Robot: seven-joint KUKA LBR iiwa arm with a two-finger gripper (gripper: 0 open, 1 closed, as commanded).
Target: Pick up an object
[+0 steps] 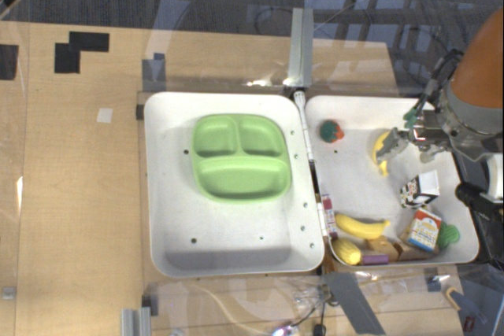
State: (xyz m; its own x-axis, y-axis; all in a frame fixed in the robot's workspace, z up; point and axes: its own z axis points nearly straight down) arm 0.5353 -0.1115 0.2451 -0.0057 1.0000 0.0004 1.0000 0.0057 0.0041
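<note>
From my feed I see the arm [482, 83] coming in over the right bin [358, 169], its orange band cut off by the frame edge so I get only part of the wrist. The gripper [403, 139] hangs over the upper right part of that bin, and whether it is released or clenched I cannot tell, since the tip is small and blurs into the cables and bracket around it. Just beside and partly under it lies a small yellow piece [382, 150], possibly a banana-shaped toy; I cannot tell whether the gripper touches it. A red and green ball [331, 131] sits well apart to the left, near the bin's top left corner. Along the bottom of the bin lie a banana [362, 227], a yellow lemon-like object [347, 251] pressed into the corner, and a brown item [386, 248] half hidden between them. A small carton [423, 233] stands near a green object [449, 234] that is mostly hidden behind it. A black and white object [417, 190] above the carton is too blurred to name. In the left bin [169, 169] rests a green divided tray [239, 156], with three compartments.
</note>
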